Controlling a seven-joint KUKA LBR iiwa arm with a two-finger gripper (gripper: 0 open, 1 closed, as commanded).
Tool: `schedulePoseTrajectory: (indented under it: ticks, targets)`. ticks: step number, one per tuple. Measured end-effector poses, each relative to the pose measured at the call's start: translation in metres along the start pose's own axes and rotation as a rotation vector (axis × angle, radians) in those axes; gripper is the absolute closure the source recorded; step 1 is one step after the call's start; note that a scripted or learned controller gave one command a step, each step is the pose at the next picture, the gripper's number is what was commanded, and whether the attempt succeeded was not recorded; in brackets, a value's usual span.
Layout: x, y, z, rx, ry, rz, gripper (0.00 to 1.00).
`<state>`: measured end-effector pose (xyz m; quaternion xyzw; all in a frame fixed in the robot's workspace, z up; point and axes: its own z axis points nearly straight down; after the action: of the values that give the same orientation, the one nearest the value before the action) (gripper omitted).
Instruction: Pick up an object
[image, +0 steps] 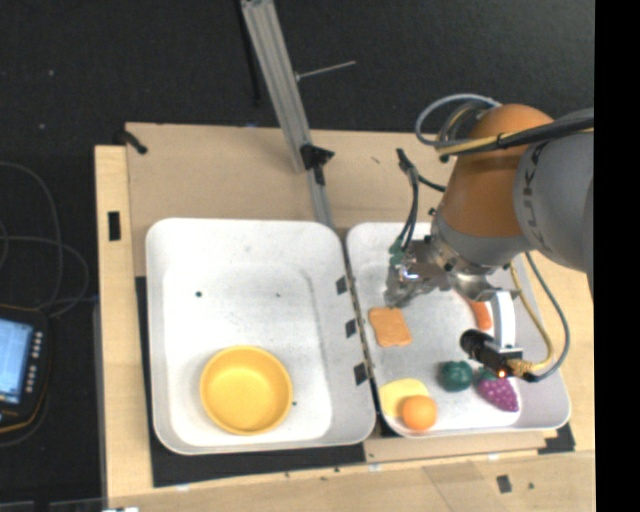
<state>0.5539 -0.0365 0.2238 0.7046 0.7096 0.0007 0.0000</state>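
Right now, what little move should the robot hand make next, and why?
Probably straight down a little. The gripper hovers just above the orange cracker in the right bin, and nothing is between its fingers, so lowering onto that flat piece looks like the nearest grab.

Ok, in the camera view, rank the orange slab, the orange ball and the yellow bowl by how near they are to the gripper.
1. Orange slab: just below the gripper, right bin.
2. Orange ball: right bin's near edge.
3. Yellow bowl: left bin, farthest.
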Motion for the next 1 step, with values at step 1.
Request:
schedulePoseTrajectory:
  ticks: [1]
  targets:
    - [0.0481, -0.0066, 0.0026, 0.001, 0.0, 0.0, 1.0]
